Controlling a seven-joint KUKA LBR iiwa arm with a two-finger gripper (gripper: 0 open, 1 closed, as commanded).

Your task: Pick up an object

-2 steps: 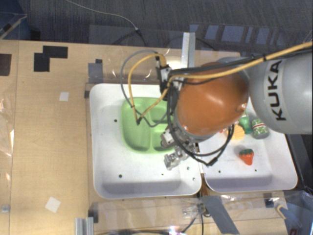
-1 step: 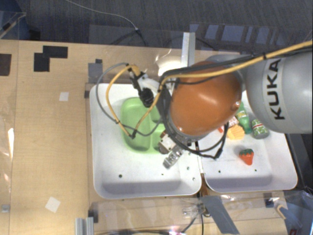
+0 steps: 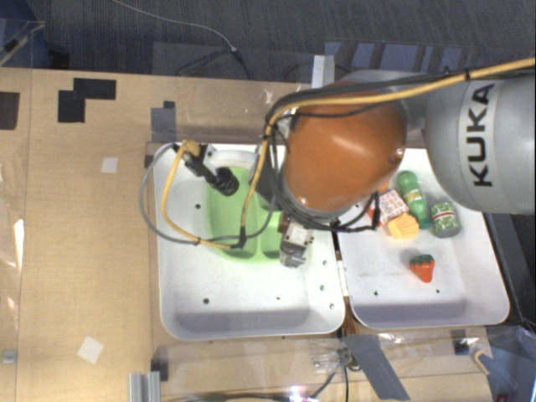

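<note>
My gripper (image 3: pixel 292 249) hangs low in the left bin (image 3: pixel 243 318), near its right wall, under the arm's big orange band (image 3: pixel 342 157). It sits at the right edge of a light green object (image 3: pixel 230 219) lying in the middle of that bin; I cannot tell whether it touches it. Part of the green object is hidden behind the arm and cables. In the right bin (image 3: pixel 435 308) lie a red strawberry-like toy (image 3: pixel 422 266), a yellow-orange block (image 3: pixel 403 225), a green bottle (image 3: pixel 412 189), a green can (image 3: pixel 445 217) and a red-and-white packet (image 3: pixel 389 202).
Yellow and black cables (image 3: pixel 170 198) loop from the wrist over the left half of the left bin. The wall between the two bins (image 3: pixel 339 287) runs just right of the gripper. The grey arm body (image 3: pixel 477 141) covers the right bin's far side.
</note>
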